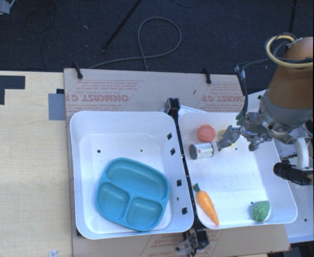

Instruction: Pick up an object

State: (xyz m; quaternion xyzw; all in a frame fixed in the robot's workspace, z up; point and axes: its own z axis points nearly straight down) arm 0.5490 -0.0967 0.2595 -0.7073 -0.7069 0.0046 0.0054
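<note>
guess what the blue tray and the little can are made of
Blue tray: probably plastic, judging by its even colour, soft sheen and moulded rounded compartments. Can: looks like metal, with a grey shiny side and a pale end, though it is too small to be sure.

Two white bins sit side by side on the table: the left bin (82,143) and the right bin (237,181). The left bin holds one thing, a blue divided tray (132,193) with three compartments. The right bin holds four things: one red ball (206,133), one small silver can (201,151), one orange carrot (207,206) and one green lump (261,211).
</note>
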